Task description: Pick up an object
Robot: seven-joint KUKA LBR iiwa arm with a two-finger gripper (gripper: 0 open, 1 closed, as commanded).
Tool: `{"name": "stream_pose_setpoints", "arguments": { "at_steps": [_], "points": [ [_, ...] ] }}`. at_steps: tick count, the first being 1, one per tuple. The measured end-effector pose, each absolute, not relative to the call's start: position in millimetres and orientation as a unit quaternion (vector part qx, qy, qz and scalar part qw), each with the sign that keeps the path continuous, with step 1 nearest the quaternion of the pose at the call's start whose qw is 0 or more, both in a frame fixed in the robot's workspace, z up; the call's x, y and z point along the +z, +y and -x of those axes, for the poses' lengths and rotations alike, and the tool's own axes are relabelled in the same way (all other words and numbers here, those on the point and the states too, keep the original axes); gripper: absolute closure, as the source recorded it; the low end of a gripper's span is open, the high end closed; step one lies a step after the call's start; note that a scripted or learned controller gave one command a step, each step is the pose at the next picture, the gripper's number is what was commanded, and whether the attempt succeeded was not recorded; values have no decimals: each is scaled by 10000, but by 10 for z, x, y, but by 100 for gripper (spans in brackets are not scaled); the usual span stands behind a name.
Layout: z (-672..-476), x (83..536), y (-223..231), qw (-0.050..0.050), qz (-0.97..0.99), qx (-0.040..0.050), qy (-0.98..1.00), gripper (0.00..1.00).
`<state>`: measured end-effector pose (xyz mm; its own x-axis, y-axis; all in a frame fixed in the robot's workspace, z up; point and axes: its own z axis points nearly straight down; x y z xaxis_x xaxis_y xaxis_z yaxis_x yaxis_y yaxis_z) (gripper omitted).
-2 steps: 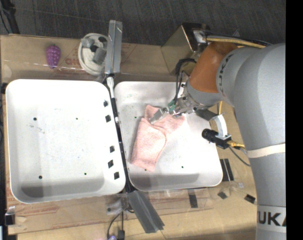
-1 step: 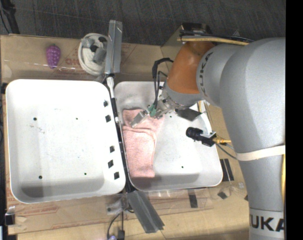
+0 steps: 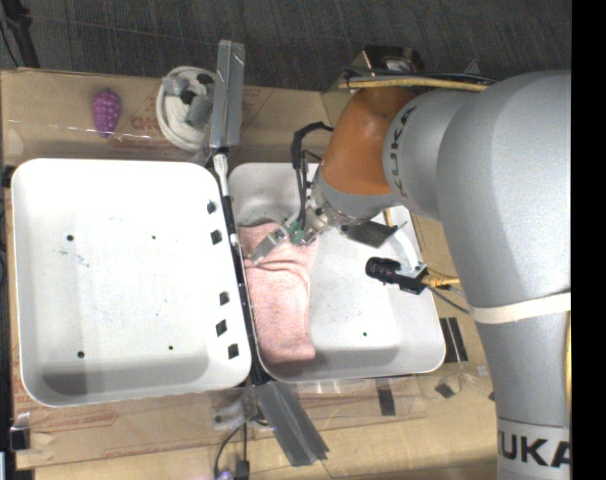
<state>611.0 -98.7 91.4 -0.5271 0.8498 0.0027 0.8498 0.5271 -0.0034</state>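
Currently the two-finger gripper [image 3: 295,234] sits low in the right white bin [image 3: 383,353], at the upper end of the pink folded cloth [image 3: 281,303]. Fingertips look pressed into the cloth's top edge, where the fabric is bunched up; whether they are clenched on it or released, cannot tell from this angle, too small and partly hidden by the wrist.

Cloth lies along the bin's left wall, stretched from the gripper down toward the near rim, flat on the bin floor.

Above the gripper: orange wrist band [image 3: 358,153], then the big grey arm [image 3: 493,198] coming in from the right and covering the bin's right side. Black cable connector [image 3: 393,273] hangs off the arm over the bin, just right of the cloth, apart from it.

Left white bin [image 3: 43,268] sits beside it, sharing the centre divider.

On the cardboard behind the left bin: a small purple grape-like toy [image 3: 106,111] and a coiled white cable bundle [image 3: 186,105], near each other but not touching.
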Motion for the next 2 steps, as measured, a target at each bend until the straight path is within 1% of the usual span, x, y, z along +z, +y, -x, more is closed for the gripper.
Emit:
{"name": "stream_pose_setpoints", "arguments": {
  "at_steps": [1, 2],
  "points": [
    [-6115, 1015, -986, 24, 4848, 12, -8746, 100],
    [-6570, 1929, -255, 0, 5222, 2, -8528, 100]
  ]
}}
